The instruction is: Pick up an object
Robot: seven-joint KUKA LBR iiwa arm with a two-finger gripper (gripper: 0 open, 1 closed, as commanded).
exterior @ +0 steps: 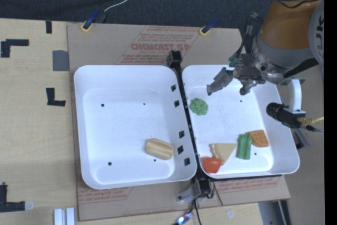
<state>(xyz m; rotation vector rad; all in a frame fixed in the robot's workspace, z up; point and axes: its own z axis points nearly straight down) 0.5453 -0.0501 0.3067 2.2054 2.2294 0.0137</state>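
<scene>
My gripper (230,87) hangs over the far part of the right bin (274,113), open, with nothing between its dark fingers. Just below and left of it lies a green broccoli piece (198,107) on the bin floor. Toward the near edge of the same bin sit a green block (244,146), an orange waffle-like piece (258,138), a beige wedge (223,151) and a red piece (211,165). A tan bread roll (159,148) rests in the left bin (95,113).
A black divider strip (181,113) with clips runs between the bins. A black cylinder (279,112) on the arm juts over the right bin's right rim. Both bins sit on a cardboard sheet (152,45).
</scene>
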